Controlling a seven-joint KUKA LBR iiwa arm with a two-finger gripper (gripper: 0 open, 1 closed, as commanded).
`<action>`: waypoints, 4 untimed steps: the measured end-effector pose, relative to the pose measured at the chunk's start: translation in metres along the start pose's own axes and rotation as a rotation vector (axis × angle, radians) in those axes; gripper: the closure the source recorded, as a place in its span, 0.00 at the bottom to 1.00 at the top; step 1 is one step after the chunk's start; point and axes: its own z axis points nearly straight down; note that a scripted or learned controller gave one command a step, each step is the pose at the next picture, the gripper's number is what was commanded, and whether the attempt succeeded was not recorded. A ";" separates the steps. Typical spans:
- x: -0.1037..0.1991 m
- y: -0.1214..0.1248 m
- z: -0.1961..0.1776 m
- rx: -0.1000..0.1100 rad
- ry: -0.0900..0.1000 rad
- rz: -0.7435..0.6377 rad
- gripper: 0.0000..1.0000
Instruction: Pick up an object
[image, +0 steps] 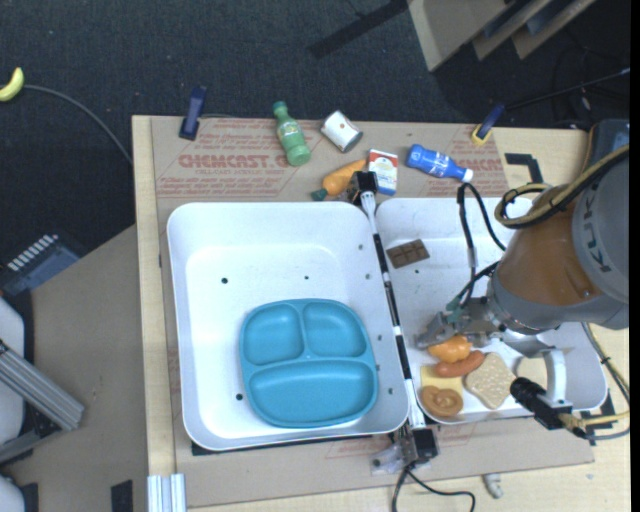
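Below, you see two white bins (200, 240) on a cardboard-topped bench (240, 150) over dark carpet: one blue tray (308, 362) left, five food pieces right. Your gripper (445, 328) hangs touching the orange piece (450, 350), which lies roughly left-right; whether it's open, you cannot tell.

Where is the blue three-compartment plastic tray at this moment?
In the camera view, the blue three-compartment plastic tray lies flat in the left white bin, toward its near right corner, just left of the divider between the two bins.
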 end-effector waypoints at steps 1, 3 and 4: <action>0.005 -0.023 0.000 0.000 0.001 0.000 0.00; 0.002 0.027 -0.011 -0.007 -0.002 -0.001 1.00; 0.059 0.051 -0.116 -0.005 0.000 -0.003 1.00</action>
